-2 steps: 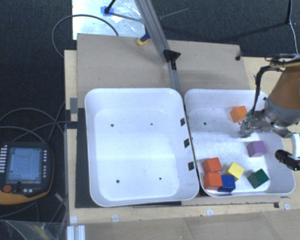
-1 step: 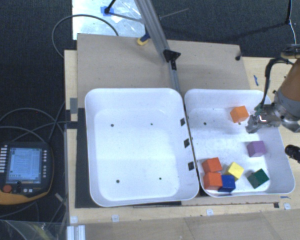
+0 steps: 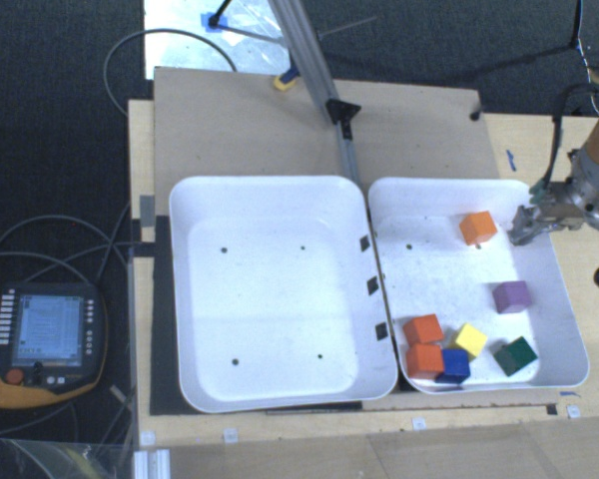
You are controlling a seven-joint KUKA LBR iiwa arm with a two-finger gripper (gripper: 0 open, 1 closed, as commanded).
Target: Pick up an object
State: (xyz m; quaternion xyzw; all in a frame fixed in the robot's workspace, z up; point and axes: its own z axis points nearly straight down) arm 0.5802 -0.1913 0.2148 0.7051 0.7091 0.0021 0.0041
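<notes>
Down on the bench (image 3: 309, 133), two shallow white bins side by side. Over on the right, the gripper (image 3: 524, 228) at the far right edge of the right bin (image 3: 571, 332), hanging just over the rim below the grey wrist. Spread or pressed together? Cannot tell from up here, too small and too grey against the rim.

Just beside it, toward the bin's far edge: a lone orange cube (image 3: 477, 228), flat on the floor, close to the gripper tip but apart from it. Nearer along the right edge, well apart from that one, a purple cube (image 3: 511, 296) on its own.

And in the near part of the right bin, quite a cluster. Two orange cubes (image 3: 424, 343) tight against the near left corner, one right behind the other and touching. Next to them a yellow cube (image 3: 470, 340), turned at an angle, with a blue cube (image 3: 455, 364) touching it and pressed to the near edge. Toward the near right corner, a dark green cube (image 3: 516, 355), tilted, just apart from the yellow.

Left bin (image 3: 178, 297) white, with a few dark specks on its floor. Beyond the bins, a grey pole (image 3: 304, 38) slanting in over the bench's far edge. Off the bench to the left, on dark carpet, a teach pendant (image 3: 42, 342) with its cables.
</notes>
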